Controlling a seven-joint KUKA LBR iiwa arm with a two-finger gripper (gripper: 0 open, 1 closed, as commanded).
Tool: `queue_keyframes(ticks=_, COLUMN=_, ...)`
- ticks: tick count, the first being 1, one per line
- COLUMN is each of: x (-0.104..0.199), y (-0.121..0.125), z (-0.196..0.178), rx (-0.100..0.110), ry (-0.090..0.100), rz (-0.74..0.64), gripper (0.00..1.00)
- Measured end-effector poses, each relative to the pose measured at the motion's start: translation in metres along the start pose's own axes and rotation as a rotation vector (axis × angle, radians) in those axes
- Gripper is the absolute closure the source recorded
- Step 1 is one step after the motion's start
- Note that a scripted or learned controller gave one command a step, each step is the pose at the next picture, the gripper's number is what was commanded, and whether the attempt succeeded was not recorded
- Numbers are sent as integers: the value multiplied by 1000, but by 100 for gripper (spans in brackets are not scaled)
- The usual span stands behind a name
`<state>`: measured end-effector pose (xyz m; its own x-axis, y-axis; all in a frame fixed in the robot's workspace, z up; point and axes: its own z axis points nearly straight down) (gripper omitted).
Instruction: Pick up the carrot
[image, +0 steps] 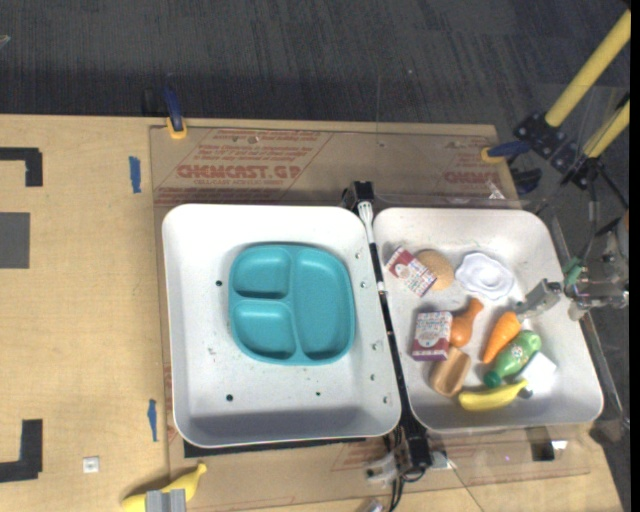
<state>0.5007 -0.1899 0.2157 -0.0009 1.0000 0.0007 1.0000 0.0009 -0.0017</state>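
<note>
Bright, even light; edges perhaps soft (right).

Reading now: red print on the cardboard sheet (240, 160), well off to the left of my claw (548, 294) and toward the view's top. It looks like "CHEMCAST GP", and the smaller line above it is too blurred to make out. More red lettering on that sheet, up beyond my claw, is cut off and illegible. Left of my claw, the red-and-white carton (408, 270) and the purple carton (432, 333) carry printed labels, both unreadable.
</note>
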Motion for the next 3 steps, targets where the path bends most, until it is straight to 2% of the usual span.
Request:
queue_keyframes(ticks=1, x=14, y=-10, z=97, rx=-35, ry=-21, rz=-31, gripper=0)
queue_keyframes(ticks=2, x=50, y=26, z=127, rx=-17, ry=-3, rz=106, gripper=0)
queue_keyframes(ticks=3, x=47, y=27, z=115, rx=-24, ry=-12, rz=109, gripper=100)
